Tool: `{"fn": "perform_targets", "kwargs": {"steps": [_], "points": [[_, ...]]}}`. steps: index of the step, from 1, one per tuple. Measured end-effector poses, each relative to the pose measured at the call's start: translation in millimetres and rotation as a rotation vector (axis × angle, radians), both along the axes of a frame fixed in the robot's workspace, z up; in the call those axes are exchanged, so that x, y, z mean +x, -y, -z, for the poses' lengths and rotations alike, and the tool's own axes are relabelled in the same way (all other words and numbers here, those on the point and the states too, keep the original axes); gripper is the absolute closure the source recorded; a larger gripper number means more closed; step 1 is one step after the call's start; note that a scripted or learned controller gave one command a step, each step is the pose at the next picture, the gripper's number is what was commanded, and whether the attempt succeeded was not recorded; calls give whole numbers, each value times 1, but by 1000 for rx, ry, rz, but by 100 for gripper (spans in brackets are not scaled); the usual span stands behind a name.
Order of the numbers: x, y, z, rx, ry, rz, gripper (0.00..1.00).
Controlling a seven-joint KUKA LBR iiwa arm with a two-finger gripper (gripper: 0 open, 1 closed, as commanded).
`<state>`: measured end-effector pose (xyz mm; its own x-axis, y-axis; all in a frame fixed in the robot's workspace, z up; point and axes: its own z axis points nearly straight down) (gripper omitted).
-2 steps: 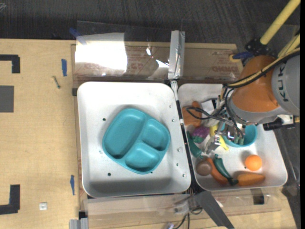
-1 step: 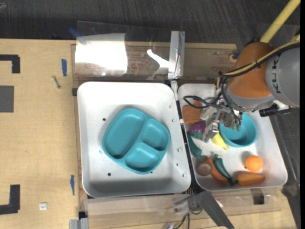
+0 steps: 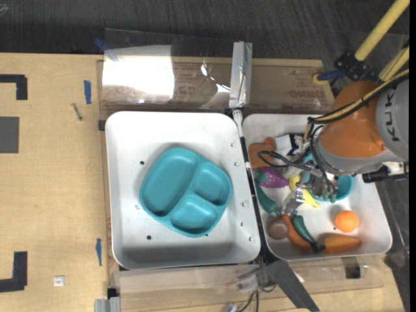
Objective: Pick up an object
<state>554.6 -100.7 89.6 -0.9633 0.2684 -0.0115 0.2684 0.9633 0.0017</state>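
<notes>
Two white bins side by side on bench. Left bin point(image 3: 123, 142): teal plate point(image 3: 186, 190) with three sections, near middle. Right bin point(image 3: 383, 229): pile of small toys, orange ball point(image 3: 347, 221) and carrot point(image 3: 337, 244) toward near right corner. Gripper point(image 3: 300, 190) low over pile at middle of right bin; fingers hidden in clutter, state impossible to tell. Nothing seen held.

A pale wooden bench point(image 3: 45, 194) meets dark grey carpeted floor point(image 3: 195, 8), with glare on clear sheeting point(image 3: 140, 77).
</notes>
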Motion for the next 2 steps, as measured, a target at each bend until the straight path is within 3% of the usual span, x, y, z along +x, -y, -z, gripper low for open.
{"fn": "perform_targets", "kwargs": {"steps": [1,2], "points": [[-72,-3,0,0,1,70,0],[-40,-8,0,0,0,97,0]]}}
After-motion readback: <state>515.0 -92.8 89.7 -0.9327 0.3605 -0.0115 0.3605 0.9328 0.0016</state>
